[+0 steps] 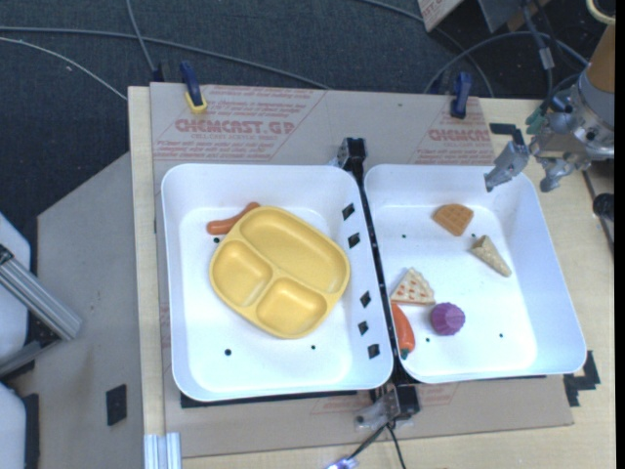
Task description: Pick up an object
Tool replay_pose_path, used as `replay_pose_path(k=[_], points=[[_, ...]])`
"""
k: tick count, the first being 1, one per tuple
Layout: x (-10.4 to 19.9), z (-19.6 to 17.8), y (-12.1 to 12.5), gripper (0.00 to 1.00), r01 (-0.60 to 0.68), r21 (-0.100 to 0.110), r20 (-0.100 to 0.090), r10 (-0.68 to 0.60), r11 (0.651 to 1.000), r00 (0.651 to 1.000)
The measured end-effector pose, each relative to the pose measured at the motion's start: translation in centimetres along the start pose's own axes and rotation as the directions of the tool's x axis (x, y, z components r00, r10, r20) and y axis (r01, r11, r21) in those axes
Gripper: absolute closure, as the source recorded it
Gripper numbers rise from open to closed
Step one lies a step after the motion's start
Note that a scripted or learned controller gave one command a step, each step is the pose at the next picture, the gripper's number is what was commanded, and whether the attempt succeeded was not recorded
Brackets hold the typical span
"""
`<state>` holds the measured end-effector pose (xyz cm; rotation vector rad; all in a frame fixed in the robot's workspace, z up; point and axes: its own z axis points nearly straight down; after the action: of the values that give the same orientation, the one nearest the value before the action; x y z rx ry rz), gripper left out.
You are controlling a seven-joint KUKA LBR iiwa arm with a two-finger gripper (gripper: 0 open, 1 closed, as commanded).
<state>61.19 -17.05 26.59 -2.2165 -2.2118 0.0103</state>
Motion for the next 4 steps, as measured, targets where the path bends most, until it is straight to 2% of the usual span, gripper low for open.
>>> replay_pose_path(k=[1,3,4], points=[[0.0,-0.6,0.2,0.00,0.002,-0.012,0.002,-0.002,1.000,1.000],[0.1,11.4,-0.9,0.00,0.003,-0.005,0.000,-0.003,1.000,1.000],[0.8,16.0,-1.4,0.00,0.003,-0.009,0.002,-0.003,1.000,1.000]])
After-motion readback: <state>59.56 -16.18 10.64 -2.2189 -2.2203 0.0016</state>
